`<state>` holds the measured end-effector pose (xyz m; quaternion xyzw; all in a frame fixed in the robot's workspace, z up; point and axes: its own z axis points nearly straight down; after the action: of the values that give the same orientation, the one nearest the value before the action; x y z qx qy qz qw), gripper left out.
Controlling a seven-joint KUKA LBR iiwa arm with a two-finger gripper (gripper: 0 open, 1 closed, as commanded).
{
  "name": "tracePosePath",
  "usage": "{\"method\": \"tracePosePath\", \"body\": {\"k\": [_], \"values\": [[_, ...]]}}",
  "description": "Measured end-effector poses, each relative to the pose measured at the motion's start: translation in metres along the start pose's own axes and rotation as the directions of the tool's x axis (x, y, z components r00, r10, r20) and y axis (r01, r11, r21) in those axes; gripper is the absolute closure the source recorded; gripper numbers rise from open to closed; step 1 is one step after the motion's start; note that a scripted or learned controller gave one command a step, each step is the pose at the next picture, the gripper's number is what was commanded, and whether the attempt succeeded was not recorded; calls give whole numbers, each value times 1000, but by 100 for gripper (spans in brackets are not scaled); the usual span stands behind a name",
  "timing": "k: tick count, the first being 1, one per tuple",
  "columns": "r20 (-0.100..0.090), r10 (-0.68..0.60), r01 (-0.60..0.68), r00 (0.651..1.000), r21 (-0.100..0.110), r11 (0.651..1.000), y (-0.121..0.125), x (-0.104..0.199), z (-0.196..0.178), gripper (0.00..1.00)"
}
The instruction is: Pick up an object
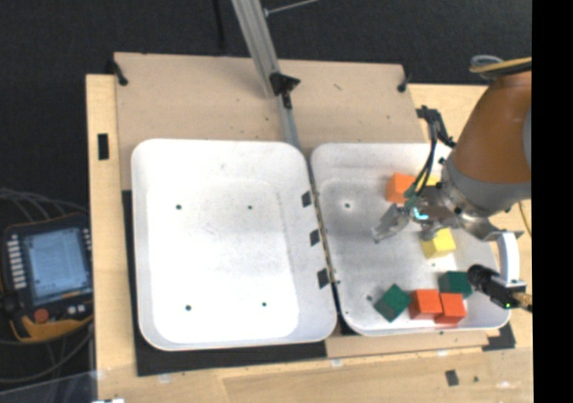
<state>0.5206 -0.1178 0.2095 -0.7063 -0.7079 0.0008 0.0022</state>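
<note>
Several small blocks are seen in the right bin (358, 168): an orange block (400, 186) at twelve o'clock, a yellow block (438, 244) mid-right, green blocks (390, 302) and orange ones (428, 304) at six. They are judged light, stiff, best pinched across flat faces. The gripper (391, 224) hangs beside the yellow one, its state not discernible. The left bin (143, 213) lies at nine.

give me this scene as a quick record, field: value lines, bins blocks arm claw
bins: two shallow white bins side by side, left bin and right bin
blocks in right bin: orange block near the top, yellow block mid-right, green block, two orange blocks and a dark green block along the bottom edge
arm: grey with orange band, over the right bin
claw: above the bin floor, between the orange and yellow blocks, no block seen in it
</note>
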Motion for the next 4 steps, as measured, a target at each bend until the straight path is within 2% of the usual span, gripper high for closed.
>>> {"method": "tracePosePath", "body": {"k": [1,3,4], "values": [[1,3,-3,1000,-6,1000,1,0,-2,0],[3,4,-4,1000,1,1000,-15,-16,96,0],[4,4,-4,1000,-6,1000,-14,-18,112,0]]}}
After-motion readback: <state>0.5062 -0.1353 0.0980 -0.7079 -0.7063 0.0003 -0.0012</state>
